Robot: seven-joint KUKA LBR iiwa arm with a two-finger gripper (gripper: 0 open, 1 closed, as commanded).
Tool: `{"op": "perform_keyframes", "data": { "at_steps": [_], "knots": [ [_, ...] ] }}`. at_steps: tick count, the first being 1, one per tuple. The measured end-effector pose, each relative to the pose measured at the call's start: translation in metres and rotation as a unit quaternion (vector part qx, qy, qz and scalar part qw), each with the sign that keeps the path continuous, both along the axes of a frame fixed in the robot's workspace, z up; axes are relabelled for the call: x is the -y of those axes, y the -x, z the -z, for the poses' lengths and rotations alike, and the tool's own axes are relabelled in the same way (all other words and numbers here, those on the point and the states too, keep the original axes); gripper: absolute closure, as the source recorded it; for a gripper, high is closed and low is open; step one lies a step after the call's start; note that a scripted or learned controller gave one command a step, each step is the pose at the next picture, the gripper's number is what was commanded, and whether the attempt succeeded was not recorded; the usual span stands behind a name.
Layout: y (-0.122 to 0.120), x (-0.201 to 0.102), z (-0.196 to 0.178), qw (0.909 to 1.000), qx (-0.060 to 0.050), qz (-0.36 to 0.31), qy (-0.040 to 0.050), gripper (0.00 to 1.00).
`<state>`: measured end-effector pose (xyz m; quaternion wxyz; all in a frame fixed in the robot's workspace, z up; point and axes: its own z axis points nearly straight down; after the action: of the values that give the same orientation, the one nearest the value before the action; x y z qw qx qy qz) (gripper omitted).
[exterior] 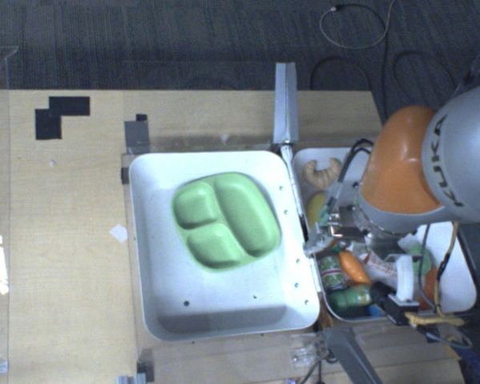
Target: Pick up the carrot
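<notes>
Most of the right bin (463, 289) is covered by the grey arm (462, 151) with its orange band (399, 167), which looms large over it. Beneath the wrist, the tool (344, 239) is seen low among the clutter of that bin; whether it is spread or pressed together cannot be told, since the tip is hidden by cables and the wrist body. Just below the tool, the carrot (353, 266) is seen lying tilted on other items, close to the tool but not shown to be pinched. Further below the tool a green object (350, 299) is found, and above the tool a beige ginger-like piece (322, 172) lies at the bin's far end. To the tool's left, the left bin (162, 312) is seen holding a green divided tray (225, 220). Both bins are carried by the wooden bench (59, 261).
</notes>
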<state>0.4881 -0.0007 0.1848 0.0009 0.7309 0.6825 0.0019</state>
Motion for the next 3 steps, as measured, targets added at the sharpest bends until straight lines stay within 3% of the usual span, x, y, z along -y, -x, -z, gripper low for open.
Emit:
{"op": "perform_keyframes", "data": {
  "at_steps": [1,2,3],
  "knots": [
    [0.000,0.057,0.000,1.0000,0.000,-0.003,0.0006,0.00],
    [-0.008,0.071,0.000,1.0000,0.000,0.002,0.0004,0.00],
    [-0.034,0.081,0.080,0.9998,0.006,-0.017,0.0019,0.00]
  ]
}}
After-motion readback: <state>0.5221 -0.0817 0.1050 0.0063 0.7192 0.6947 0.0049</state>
